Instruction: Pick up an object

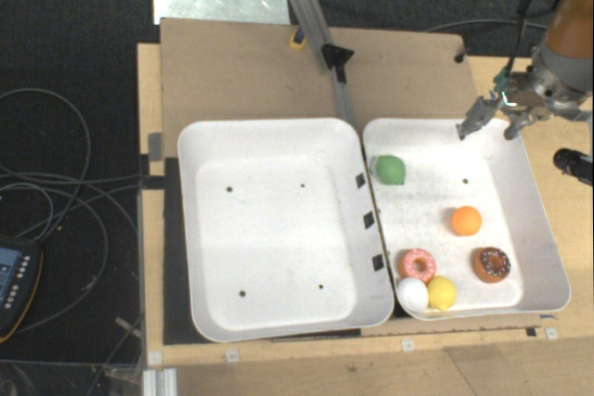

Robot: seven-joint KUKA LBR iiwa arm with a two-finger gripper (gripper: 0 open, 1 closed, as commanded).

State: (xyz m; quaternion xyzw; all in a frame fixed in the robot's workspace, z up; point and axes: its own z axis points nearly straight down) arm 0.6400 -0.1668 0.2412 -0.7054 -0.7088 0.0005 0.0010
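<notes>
Gripper [489, 126] up over far edge of right bin [538, 199], fingers spread apart, nothing between them. Looks parked high, clear of bin wall, likely ahead of descent. Candidates all below gripper in same bin: green ball [390, 170] nearest, off toward divider; orange ball [466, 221] further down; pink donut [418, 264], chocolate donut [491, 264], white ball [412, 295], yellow ball [442, 293] clustered at near rim. Green ball sits alone, so easiest grab by my read.

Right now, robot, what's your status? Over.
Tool open, holding nothing, above right bin's far edge. Nearest: green ball, orange ball. Nothing in the way.
</notes>
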